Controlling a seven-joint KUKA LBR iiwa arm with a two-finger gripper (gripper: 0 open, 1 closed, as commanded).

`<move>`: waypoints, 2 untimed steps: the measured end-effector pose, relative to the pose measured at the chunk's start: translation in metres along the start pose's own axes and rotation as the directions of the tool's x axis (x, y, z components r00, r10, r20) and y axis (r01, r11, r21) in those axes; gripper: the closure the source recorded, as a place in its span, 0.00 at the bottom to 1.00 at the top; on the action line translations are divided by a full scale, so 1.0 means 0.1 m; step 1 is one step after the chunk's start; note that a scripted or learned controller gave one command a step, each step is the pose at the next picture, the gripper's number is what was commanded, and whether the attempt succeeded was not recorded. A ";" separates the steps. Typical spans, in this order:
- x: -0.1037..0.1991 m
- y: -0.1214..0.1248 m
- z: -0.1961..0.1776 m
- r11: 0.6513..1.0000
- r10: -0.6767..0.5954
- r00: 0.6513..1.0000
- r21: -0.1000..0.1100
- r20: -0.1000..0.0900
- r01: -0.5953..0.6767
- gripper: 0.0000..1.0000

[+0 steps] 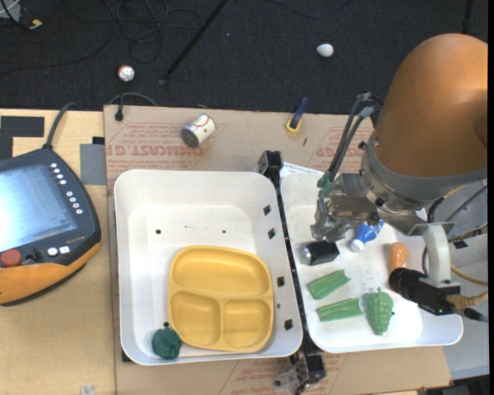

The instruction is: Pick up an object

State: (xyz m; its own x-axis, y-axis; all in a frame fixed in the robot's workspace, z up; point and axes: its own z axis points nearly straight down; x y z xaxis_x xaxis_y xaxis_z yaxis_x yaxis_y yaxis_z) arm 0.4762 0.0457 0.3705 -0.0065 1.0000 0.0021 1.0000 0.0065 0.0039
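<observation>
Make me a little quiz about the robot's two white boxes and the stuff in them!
1. True or false: the yellow tray lies in the left bin.
2. Which sits nearest the gripper?
A. the dark green ball
B. the black cylinder
C. the small can
3. Fill in: two green sticks lie in the ____ bin.

Key
1. True. The green ball touches the tray's lower left corner.
2. B. The cylinder lies just below the gripper in the right bin; the can is on the cardboard behind the bins.
3. Right.
</observation>
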 end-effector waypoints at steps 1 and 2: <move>-0.03 0.00 -0.06 1.000 0.003 1.000 0.009 0.002 -0.003 1.00; 0.36 0.00 -0.45 1.000 0.003 1.000 0.003 0.001 -0.003 1.00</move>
State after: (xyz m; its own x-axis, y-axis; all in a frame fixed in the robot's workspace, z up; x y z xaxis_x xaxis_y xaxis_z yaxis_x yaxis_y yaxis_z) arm 0.4761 0.0818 0.4156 -0.0032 1.0000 0.0012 1.0000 0.0032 0.0013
